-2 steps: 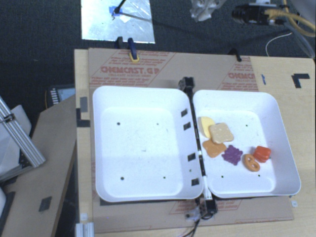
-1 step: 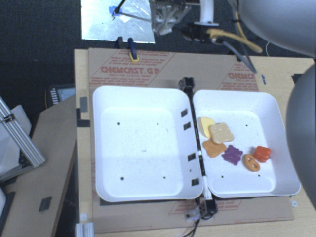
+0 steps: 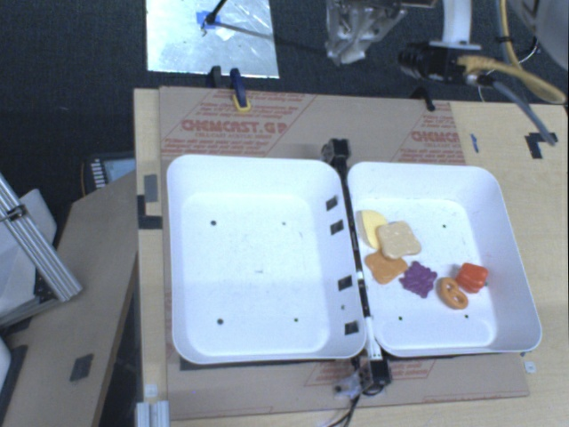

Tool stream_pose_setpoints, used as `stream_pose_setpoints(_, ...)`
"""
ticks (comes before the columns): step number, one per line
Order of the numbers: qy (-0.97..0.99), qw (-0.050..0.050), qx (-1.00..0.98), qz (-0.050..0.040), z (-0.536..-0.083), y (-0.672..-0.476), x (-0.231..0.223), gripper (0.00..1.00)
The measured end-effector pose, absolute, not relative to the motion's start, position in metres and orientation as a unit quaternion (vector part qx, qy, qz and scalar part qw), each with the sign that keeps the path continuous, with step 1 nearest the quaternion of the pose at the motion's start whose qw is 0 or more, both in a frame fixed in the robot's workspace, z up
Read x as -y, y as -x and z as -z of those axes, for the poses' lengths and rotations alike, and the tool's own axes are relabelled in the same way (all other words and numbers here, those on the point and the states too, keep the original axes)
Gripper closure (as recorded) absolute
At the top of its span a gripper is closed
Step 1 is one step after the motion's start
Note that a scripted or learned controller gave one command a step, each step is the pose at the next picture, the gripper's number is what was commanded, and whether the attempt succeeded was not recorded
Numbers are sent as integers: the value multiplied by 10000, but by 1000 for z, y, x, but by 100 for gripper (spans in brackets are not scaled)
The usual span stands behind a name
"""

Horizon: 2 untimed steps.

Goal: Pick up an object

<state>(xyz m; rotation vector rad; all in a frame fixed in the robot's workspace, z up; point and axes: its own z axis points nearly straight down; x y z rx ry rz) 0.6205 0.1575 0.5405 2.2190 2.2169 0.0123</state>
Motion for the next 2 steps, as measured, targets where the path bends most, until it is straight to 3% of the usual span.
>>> stream_pose_setpoints(1,-7037,-47,-7105,62,-380,-630,-239,100)
stream_pose_setpoints(2,-7099,52,-7043,-62,-500,-572,-122,100)
